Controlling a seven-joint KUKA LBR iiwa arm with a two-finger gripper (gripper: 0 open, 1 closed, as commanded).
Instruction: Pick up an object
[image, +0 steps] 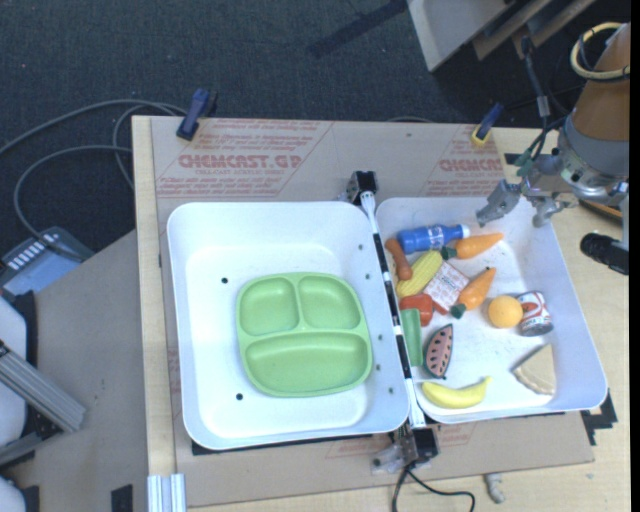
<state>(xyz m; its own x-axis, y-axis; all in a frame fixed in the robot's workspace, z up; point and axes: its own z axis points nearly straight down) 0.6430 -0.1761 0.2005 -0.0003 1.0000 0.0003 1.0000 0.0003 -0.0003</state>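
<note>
A grey robot arm (598, 130) with an orange band reaches in at the 2 o'clock corner of the bench, its gripper (520, 203) spread wide, two metal fingers splayed apart above the far rim of the right bin (575, 330) and holding nothing.

The two shallow white plastic bins sit side by side on a brown board printed with red lettering. The left bin (200, 300) holds a glossy green divided plate (302, 333), rounded at the corners, with three compartments.

The right bin carries a scatter of smooth toy foods. A blue bottle (428, 239) with a white cap lies at about 8 o'clock from the gripper, with a tapered orange carrot (478, 244) touching it just beside. Below them lie a yellow corn cob (422, 270), a red-and-white packet (449, 286) and a second carrot (477, 287). A round orange (504, 312) rests against a small tin can (535, 315) near the bin's centre. At the bin's 6 o'clock edge sit a curved yellow banana (456, 393), a watermelon slice (438, 351) and a tan wedge of bread (536, 373), well apart from the gripper.
</note>
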